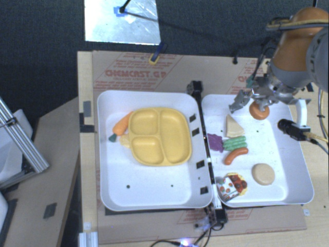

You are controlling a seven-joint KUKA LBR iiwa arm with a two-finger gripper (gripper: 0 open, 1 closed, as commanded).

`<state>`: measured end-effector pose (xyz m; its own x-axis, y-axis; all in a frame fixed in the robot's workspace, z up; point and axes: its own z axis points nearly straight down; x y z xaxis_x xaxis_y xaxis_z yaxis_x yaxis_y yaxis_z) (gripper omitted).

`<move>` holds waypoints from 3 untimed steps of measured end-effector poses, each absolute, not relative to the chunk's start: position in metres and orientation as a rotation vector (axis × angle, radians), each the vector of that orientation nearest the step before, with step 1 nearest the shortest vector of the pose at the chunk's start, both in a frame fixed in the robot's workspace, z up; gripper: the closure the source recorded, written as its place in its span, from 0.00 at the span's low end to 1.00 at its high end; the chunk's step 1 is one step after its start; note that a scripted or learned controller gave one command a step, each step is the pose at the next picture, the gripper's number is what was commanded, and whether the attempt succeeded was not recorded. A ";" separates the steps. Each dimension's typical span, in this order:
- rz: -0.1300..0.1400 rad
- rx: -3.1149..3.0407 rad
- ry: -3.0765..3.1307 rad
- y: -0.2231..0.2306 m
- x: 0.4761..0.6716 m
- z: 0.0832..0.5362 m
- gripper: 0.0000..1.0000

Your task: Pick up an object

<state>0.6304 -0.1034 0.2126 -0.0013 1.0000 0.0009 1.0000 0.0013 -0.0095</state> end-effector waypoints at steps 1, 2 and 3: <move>-0.002 -2.219 -2.226 -0.103 0.633 0.219 0.00; 0.003 -2.217 -2.221 -0.103 0.640 0.159 0.00; 0.003 -2.214 -2.224 -0.095 0.638 0.113 0.00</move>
